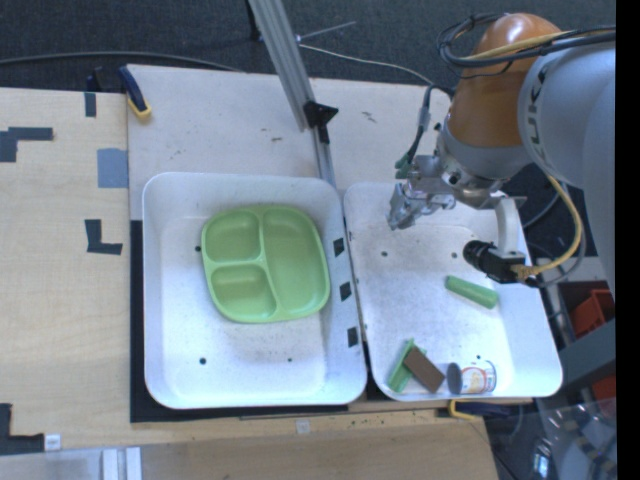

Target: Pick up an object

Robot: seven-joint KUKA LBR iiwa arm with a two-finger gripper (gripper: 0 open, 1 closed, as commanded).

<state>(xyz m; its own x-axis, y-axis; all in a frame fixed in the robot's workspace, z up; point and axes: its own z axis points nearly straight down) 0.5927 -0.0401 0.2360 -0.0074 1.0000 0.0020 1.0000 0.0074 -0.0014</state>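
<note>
- Claw (405, 211): poised over the far left part of the right bin (530, 368); nothing seen in its grip; whether open or closed cannot be told.
- Green stick (471, 291): nearest candidate, lying flat mid-bin, apart from the claw.
- Green block (401, 366), brown block (424, 370), touching; small can (472, 378) just beside them, along the near wall.
- Green divided plate (266, 263): left bin (160, 268).
- Table (60, 268): carries both bins.
- Step, as judged: approach, no pick made yet. Next move calls for travel toward a chosen object, then descent.
</note>
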